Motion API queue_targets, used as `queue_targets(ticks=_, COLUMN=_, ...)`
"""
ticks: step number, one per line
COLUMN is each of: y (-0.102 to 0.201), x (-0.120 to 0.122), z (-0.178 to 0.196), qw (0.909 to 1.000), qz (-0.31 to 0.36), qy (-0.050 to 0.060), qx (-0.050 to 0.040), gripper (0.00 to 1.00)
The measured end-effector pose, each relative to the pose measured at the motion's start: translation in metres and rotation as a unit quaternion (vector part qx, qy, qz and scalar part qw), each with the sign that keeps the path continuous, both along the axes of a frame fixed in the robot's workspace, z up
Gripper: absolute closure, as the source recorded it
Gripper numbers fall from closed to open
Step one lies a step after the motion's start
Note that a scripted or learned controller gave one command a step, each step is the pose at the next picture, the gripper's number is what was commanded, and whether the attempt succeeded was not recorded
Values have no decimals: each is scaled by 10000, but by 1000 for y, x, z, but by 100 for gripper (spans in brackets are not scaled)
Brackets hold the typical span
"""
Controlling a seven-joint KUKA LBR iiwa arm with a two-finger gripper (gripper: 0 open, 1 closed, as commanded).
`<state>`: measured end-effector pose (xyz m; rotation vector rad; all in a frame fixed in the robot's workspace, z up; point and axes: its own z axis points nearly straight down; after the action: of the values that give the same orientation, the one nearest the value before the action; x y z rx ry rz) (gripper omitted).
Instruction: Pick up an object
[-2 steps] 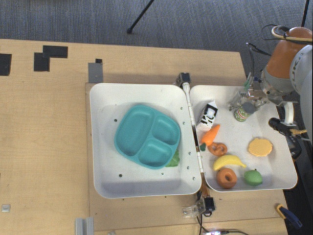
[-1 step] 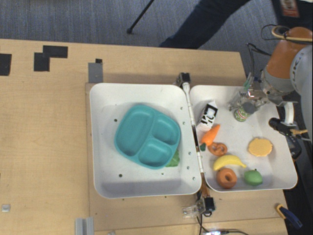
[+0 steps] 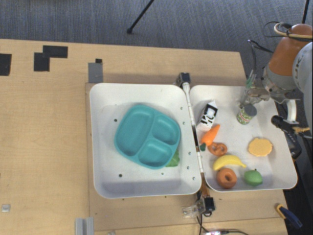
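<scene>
My gripper (image 3: 250,102) hangs over the far right part of the right bin (image 3: 281,180), directly above a small green-grey can (image 3: 244,116) that stands upright on the bin floor. The gripper's tip meets the top of the can from this angle, and I cannot tell whether it touches it. Other objects lie in the same bin: a black-and-white carton (image 3: 209,114), an orange carrot (image 3: 210,134), a brown pretzel (image 3: 218,148), a yellow banana (image 3: 229,161), a brown doughnut (image 3: 226,178), a green lime (image 3: 253,177) and a round yellow biscuit (image 3: 260,147).
The left bin (image 3: 105,180) holds a teal divided plate (image 3: 148,136) with a green item (image 3: 172,160) poking out under its near right corner. A divider rail (image 3: 193,131) separates the bins. The arm's grey and orange body (image 3: 291,58) stands over the right bin's far corner.
</scene>
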<state>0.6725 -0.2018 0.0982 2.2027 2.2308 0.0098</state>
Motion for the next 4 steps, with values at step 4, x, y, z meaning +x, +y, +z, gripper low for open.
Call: queue_targets(ticks=4, y=100, x=-58, z=-12, qw=10000, qz=-52, qy=17, qx=-3, gripper=0)
